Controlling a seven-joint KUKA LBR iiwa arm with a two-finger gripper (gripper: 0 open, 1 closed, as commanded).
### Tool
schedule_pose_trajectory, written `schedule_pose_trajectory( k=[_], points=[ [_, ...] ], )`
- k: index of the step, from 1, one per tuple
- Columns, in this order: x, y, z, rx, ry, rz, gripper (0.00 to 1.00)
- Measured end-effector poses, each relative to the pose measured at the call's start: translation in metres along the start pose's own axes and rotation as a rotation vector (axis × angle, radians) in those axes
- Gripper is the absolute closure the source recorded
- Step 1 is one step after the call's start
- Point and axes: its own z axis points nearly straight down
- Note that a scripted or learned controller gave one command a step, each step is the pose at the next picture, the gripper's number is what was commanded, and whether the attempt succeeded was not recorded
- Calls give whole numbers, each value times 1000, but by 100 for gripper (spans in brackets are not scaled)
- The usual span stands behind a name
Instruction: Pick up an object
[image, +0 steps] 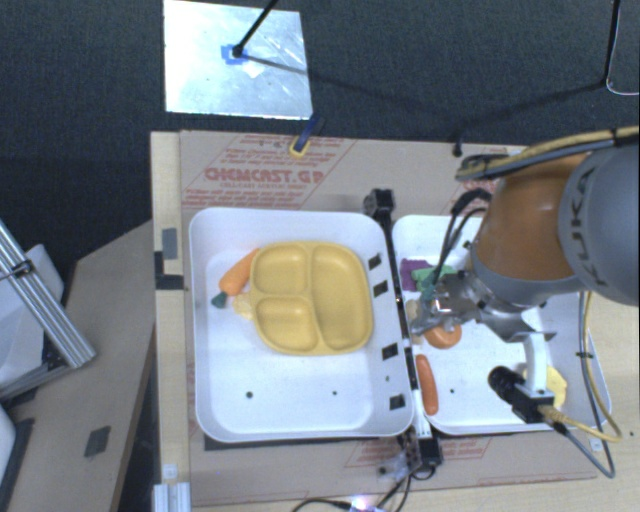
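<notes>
My gripper hangs low over the left part of the right bin, under the grey and orange arm. Just below it lies a round orange thing, partly covered by the gripper. A long orange piece lies near the bin's left wall, towards the front. A purple thing and a green thing sit just behind the gripper, half hidden by the arm.
The left bin holds a yellow divided plate with an orange carrot leaning at its left edge. A black-clipped divider separates the bins. The arm covers much of the right bin's back.
</notes>
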Motion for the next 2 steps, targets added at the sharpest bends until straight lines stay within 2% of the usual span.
schedule_pose_trajectory(
  k=[1,2],
  points=[
    [1,-4,-19,-5,0,-2,100],
    [-11,-2,-12,-2,-1,1,100]
  ],
)
